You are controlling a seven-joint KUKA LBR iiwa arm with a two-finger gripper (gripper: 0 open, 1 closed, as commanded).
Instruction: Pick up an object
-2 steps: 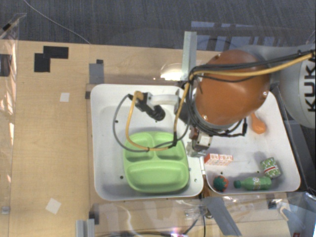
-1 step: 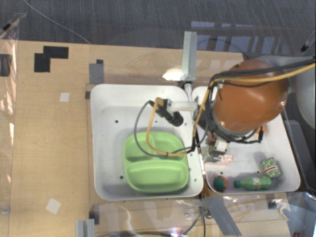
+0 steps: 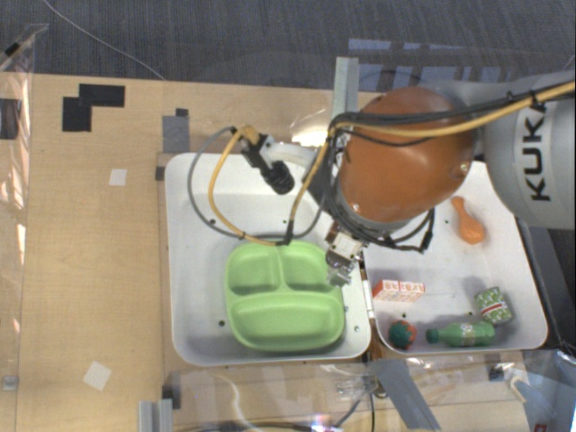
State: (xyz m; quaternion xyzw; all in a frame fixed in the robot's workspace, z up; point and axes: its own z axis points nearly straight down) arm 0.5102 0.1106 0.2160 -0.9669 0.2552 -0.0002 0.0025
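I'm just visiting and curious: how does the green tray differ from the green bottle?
The green tray is pale green, broad and divided into compartments; the green bottle is darker, slim and far smaller. The tray lies flat in the left bin; the bottle lies on its side in the right bin. Both are green.

A light green divided tray [image 3: 283,297], an orange toy [image 3: 468,222], a dark green bottle [image 3: 462,333], white bins [image 3: 198,331].
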